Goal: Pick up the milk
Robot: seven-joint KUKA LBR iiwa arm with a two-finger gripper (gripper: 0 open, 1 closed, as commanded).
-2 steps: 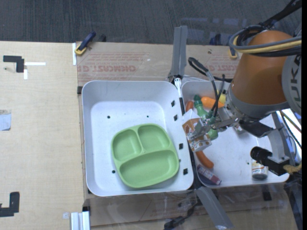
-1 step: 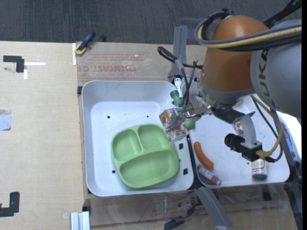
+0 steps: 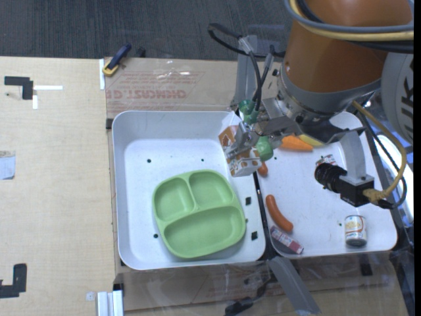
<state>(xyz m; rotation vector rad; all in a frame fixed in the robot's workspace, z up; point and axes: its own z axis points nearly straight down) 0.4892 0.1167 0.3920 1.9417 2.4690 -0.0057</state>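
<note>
Fingers (image 3: 245, 139) grip the milk carton (image 3: 241, 155) above the bins' divide, carton top partly hidden.

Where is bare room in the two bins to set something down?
Left bin: the floor behind the green divided plate and the strip along its left wall. Right bin: the middle, between the sausage and the can. Crowded: the shared wall, with the end effector, milk carton and carrot.
</note>
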